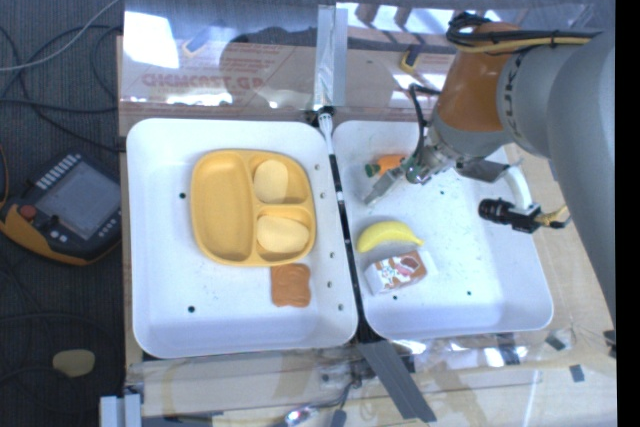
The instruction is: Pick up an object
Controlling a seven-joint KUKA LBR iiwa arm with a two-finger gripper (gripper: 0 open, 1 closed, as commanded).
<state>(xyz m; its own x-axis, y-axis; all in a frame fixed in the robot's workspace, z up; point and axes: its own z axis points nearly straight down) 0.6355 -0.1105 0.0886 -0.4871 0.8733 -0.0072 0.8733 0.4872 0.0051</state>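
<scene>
Two white bins sit side by side on the surface; nearest in the right bin [520, 300] lies a small snack packet [397, 271] with a yellow banana [387, 236] touching its far edge, and beyond them a small orange-and-green object [384, 164]. The claw [385, 183] hangs low just beside that object, though I cannot tell whether it is apart or together. To grasp well, I'd judge it should straddle the piece squarely before closing, clear of the divider.
</scene>
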